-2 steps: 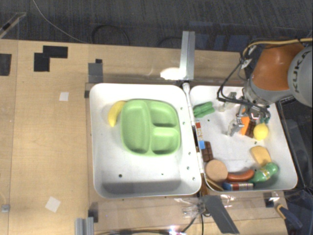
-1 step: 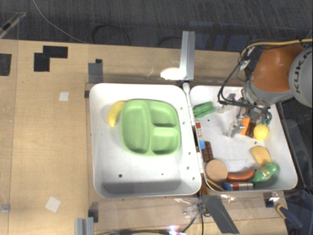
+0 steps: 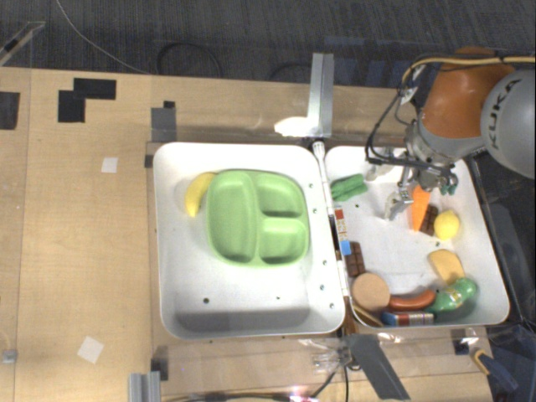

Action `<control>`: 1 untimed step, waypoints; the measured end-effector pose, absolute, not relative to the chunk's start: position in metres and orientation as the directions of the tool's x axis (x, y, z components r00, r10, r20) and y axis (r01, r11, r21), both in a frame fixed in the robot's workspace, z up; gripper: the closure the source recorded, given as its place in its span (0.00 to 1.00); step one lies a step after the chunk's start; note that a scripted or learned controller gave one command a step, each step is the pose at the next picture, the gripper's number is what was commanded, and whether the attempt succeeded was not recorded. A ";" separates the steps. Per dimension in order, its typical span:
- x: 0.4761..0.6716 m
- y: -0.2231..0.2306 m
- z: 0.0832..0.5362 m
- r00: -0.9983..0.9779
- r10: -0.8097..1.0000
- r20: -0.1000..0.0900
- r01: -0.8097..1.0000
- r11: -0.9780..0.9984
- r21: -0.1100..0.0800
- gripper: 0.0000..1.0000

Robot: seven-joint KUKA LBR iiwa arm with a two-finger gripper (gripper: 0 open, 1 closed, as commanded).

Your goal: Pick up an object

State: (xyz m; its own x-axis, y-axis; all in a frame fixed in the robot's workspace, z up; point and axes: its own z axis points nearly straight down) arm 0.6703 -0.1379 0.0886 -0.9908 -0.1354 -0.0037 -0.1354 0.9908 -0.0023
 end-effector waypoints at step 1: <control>0.667 -0.124 0.088 -0.988 -0.154 -0.012 -0.154 0.988 -0.003 0.00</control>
State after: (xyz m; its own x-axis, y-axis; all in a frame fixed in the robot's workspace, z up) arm 0.6667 -0.1237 0.0883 -0.9879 -0.1544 -0.0116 -0.1544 0.9880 -0.0029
